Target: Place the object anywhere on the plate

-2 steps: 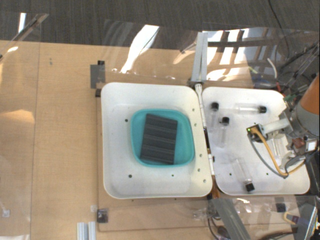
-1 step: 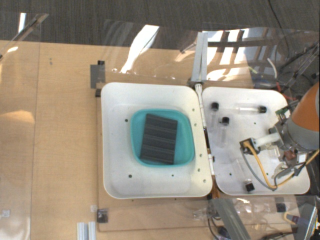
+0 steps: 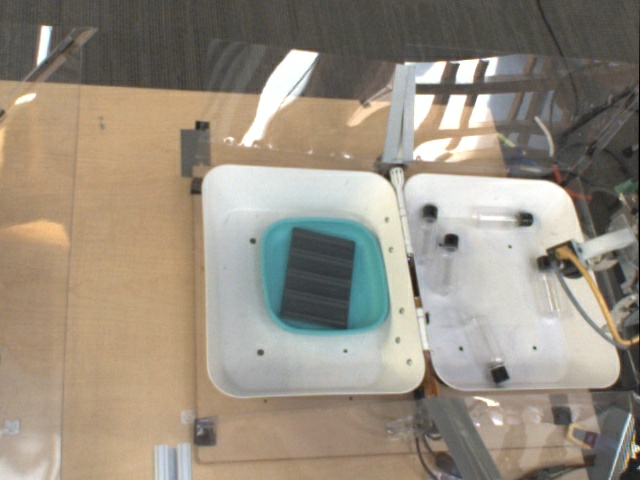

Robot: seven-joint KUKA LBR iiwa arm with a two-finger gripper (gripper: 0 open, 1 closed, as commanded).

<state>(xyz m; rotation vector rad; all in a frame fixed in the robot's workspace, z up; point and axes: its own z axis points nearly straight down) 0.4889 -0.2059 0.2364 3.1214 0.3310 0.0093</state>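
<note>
A teal plate (image 3: 373, 280) with rounded corners sits in the middle of the left white bin (image 3: 300, 364). A dark grey ribbed rectangular block (image 3: 318, 278) lies flat on the plate, tilted slightly clockwise. It covers most of the plate's floor and stays within the rim.
The right white bin (image 3: 520, 333) holds several clear tubes with black caps, such as one near the back (image 3: 497, 218) and one near the front (image 3: 490, 360). Yellow and white cables (image 3: 592, 290) hang over the bin's right edge. A metal frame (image 3: 400, 118) stands behind the bins.
</note>
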